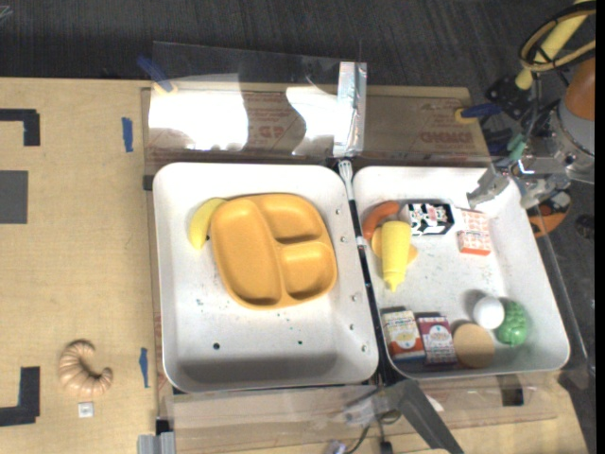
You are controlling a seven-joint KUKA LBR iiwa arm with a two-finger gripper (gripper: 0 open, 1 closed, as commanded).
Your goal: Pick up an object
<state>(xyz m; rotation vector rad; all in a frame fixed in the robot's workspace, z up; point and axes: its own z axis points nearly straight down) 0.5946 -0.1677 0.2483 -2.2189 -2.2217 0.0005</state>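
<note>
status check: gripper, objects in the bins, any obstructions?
Gripper over right bin's far right corner, nothing visibly held. Nearest: small red-white packet. Path unobstructed.

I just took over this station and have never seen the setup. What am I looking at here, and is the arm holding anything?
This is a single camera fixed above a bench, looking down at a slant on two shallow white bins. The robot arm reaches in from the right; its gripper hangs over the right bin's upper right corner, and I see nothing between its fingers.

The left bin has an orange divided tray with a banana at its left edge. The right bin has a yellow bottle, a black-and-white pack, a small red-and-white box, two small cartons, a white ball, a tan ball and a green item. A croissant lies on the bench, left of the bins.
</note>
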